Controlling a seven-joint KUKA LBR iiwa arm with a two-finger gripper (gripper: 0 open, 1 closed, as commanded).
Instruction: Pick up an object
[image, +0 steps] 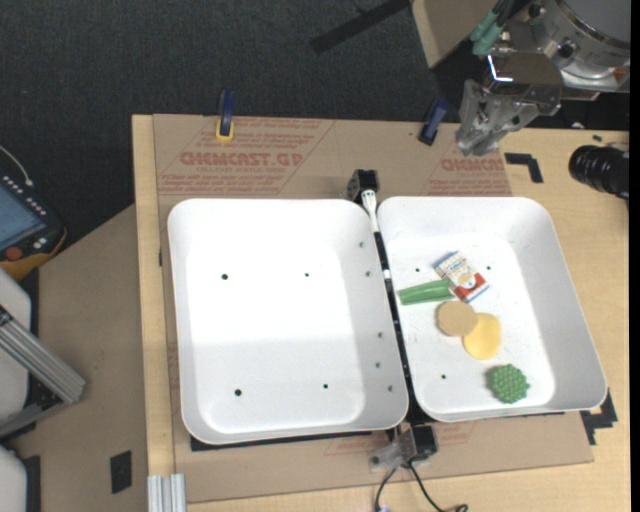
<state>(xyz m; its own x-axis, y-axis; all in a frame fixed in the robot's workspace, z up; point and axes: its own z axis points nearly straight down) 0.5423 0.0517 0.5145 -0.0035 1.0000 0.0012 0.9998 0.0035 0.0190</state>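
- Bins sat side by side on the bench (150, 250): a left bin (200, 330) and a right bin (560, 300), both shallow and white, their inner rims touching along the middle.
- All the loose objects lay in the right bin, gathered around its centre and toward 5 o'clock.
- A small blue, white and red box (460, 276) lay nearest 12 o'clock in the cluster, tilted.
- A green stick-shaped piece (424, 293) lay at 9 o'clock of the box, just beside it, pointing toward the bins' shared rim.
- A tan round disc (455, 319) sat at 6 o'clock of the box, with a yellow piece (484, 338) touching it or overlapping it at 4 o'clock.
- A green bumpy ball (507, 383) rested apart from the others, toward 5 o'clock, near the bin's near rim.
- The end effector (482, 135) hung at 12 o'clock of the right bin, beyond its far rim and over the brown board, well apart from every object.
- Whether it stood apart or together could not be told, and nothing was seen clamped in it.
- A blue clamp with a yellow tip (226, 115) sat on the board's far edge, at 12 o'clock of the left bin.
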